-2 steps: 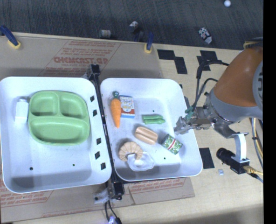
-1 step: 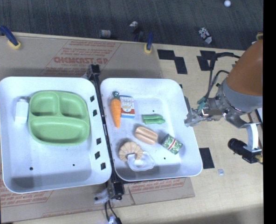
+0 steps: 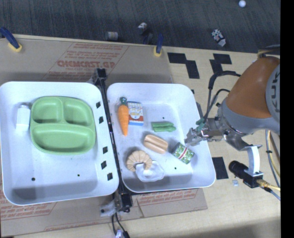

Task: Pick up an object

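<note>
One green-labelled can (image 3: 183,152) just beside pincer (image 3: 193,136)

Single fixed camera above the bench, angled downward, both white bins (image 3: 8,133) in frame, arm (image 3: 251,98) entering from right

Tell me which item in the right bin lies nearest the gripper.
The small green-and-white can, just beside the gripper; the hot dog, green pod and carrot lie farther left.
</note>
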`<state>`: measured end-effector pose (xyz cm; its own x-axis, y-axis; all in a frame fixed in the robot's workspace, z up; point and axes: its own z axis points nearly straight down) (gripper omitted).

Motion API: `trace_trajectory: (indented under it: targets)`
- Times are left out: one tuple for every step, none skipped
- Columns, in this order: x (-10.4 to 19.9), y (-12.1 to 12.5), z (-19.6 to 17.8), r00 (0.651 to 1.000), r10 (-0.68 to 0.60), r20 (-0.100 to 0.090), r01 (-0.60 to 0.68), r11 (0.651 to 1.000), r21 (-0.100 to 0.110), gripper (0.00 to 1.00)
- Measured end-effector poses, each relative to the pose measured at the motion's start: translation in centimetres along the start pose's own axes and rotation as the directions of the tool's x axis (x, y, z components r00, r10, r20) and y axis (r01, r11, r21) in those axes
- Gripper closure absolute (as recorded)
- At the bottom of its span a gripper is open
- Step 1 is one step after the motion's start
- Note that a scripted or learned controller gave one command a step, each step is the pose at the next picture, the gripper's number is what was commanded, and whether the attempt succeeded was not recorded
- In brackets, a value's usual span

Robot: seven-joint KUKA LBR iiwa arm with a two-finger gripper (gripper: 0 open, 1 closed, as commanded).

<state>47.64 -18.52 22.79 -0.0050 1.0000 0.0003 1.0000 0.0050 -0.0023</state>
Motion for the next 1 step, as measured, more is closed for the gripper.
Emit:
trace_trajectory:
  targets:
    - [-0.02, 0.0, -0.01, 1.0, 0.0, 0.0, 0.0, 1.0, 0.0, 0.0]
